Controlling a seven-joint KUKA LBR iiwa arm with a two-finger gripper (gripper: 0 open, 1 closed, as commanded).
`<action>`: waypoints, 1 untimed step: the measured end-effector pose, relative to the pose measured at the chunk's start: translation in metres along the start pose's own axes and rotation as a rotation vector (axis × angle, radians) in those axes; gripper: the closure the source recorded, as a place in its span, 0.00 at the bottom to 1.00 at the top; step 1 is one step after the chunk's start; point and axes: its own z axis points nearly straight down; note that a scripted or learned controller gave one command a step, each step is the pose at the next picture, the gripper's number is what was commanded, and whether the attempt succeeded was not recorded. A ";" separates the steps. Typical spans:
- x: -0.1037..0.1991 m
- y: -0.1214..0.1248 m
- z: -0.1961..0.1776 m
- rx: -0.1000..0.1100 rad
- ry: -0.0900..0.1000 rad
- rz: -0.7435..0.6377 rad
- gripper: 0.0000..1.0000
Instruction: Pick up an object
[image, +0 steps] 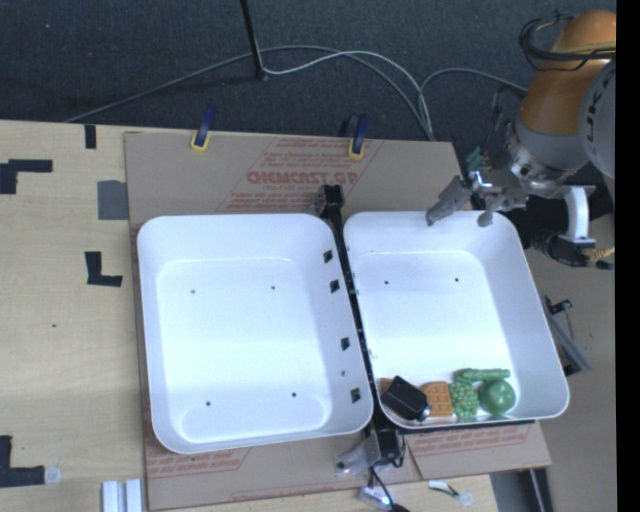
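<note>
Pincer hangs over the far right corner of the right bin, its two fingers spread apart with nothing between them, well apart from the objects it could take. To do the pick well, it should likely travel to the near edge of that bin, settle squarely above one item and descend with fingers straddling it, since the things lie crowded together. Reading across the counter from the left, the left bin comes first, showing bare white floor. The right bin holds a cluster along its near wall: a black object, then an orange piece, then a green knobbly item touching a green ball.
</note>
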 end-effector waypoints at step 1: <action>0.013 -0.084 0.049 0.005 0.001 0.001 0.00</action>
